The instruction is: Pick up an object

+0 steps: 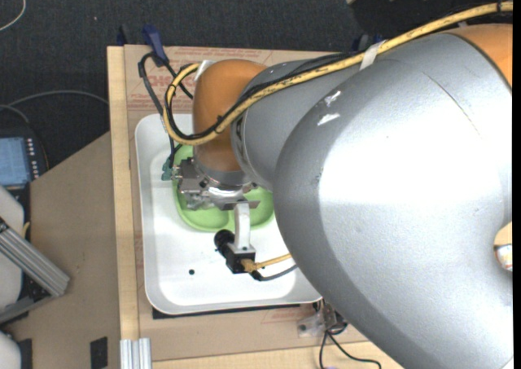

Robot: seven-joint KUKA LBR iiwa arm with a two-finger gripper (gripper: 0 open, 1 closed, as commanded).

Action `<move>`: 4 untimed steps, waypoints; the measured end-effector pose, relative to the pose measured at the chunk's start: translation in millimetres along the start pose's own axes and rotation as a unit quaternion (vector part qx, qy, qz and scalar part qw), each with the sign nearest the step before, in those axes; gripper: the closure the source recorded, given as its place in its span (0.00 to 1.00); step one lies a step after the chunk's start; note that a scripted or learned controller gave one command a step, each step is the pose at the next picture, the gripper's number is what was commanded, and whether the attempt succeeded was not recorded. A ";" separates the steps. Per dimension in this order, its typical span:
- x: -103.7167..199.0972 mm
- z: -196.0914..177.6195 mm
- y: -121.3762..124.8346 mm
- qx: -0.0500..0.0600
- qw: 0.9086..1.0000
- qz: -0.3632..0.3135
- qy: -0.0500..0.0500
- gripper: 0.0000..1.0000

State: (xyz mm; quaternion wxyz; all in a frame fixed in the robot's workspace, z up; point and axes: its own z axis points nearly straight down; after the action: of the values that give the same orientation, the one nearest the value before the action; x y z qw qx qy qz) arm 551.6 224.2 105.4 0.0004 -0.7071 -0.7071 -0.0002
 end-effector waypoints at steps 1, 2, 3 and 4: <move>1.1 -194.7 6.8 -0.009 1.000 -0.001 0.003 1.00; -25.0 -268.9 -74.2 -0.004 1.000 -0.001 0.002 1.00; -23.6 -273.8 -72.0 -0.002 1.000 -0.001 0.000 1.00; -0.9 -37.4 -54.3 0.009 1.000 0.000 -0.004 1.00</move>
State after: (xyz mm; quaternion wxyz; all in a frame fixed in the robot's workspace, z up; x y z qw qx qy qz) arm 497.3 223.3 142.7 0.0036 -0.7073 -0.7068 0.0086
